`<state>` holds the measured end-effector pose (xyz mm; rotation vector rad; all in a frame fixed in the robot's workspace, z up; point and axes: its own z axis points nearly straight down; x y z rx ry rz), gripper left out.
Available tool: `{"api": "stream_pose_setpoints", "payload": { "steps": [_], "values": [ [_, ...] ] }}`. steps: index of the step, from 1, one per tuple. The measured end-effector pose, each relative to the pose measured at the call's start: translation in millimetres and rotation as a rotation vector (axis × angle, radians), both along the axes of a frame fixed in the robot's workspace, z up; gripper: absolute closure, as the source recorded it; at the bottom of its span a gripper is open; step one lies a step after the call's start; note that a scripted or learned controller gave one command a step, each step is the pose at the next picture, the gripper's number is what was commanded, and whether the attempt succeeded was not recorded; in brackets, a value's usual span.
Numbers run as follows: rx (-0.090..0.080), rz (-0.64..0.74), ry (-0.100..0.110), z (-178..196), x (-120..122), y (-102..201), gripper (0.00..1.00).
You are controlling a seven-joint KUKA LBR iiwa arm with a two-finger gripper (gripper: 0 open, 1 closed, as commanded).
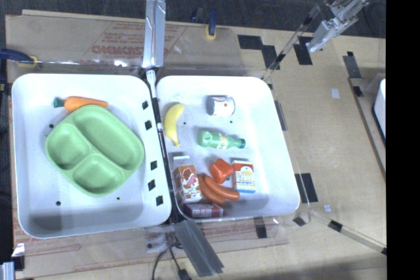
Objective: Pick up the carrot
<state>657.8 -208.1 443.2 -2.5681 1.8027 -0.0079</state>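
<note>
The carrot (86, 102) is orange with a green stub at its left end. It lies in the left bin (33, 206) near the far wall, touching the far rim of a green divided plate (95, 149). My gripper (319, 39) hangs at the top right, beyond the far right corner of the right bin (283, 160) and above the bench, far from the carrot. Nothing shows in its grasp.
The right bin holds a banana (173, 122), a white cup (221, 105), a green bottle (221, 140), a red pepper (222, 169), a sausage (218, 191) and two small cartons (188, 183). A metal divider (154, 33) runs between the bins.
</note>
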Motion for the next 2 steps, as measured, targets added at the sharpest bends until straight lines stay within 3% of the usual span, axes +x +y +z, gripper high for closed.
{"api": "stream_pose_setpoints", "payload": {
  "steps": [1, 2],
  "values": [
    [-0.003, 0.656, -0.003, -6.7, 0.6, 9.1, 1.0],
    [-0.003, 0.883, -0.005, -12.6, -0.1, 2.1, 1.0]
  ]
}}
